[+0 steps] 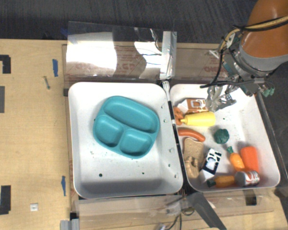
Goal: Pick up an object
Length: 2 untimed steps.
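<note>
My gripper (220,99) hangs over the back of the right bin (265,128), just above and right of a yellow mustard bottle (199,119). Its metal fingers point down with nothing visibly between them. Around it lie a small orange-and-white packet (196,104), a red sausage (192,134), a dark green ball (222,136), a tan bread slice (194,155), a black-and-white box (211,161), an orange carrot (236,161), an orange pepper (250,157) and a can (247,178).
The left bin (86,171) holds a teal divided plate (126,125) lying flat in its middle. A clear plastic wall (115,56) stands behind both bins. The arm's grey and orange body (269,28) fills the top right.
</note>
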Each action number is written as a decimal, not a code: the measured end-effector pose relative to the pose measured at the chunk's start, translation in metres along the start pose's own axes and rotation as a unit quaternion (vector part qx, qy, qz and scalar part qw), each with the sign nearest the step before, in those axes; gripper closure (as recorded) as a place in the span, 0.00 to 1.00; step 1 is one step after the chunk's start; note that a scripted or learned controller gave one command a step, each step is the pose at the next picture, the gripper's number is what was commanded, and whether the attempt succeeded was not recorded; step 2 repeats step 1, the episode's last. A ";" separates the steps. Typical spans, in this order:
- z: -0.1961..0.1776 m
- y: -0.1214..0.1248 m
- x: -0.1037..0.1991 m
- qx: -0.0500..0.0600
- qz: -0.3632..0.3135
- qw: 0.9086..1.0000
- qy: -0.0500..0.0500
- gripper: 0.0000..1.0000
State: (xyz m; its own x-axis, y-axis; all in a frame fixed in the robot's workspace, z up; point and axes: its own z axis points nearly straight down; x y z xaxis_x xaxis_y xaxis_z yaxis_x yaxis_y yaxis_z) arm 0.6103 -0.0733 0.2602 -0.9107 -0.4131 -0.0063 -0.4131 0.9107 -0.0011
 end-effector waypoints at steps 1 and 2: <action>-0.020 -0.017 -0.047 0.001 0.022 1.000 -0.002 1.00; -0.020 -0.017 -0.047 0.001 0.022 1.000 -0.002 1.00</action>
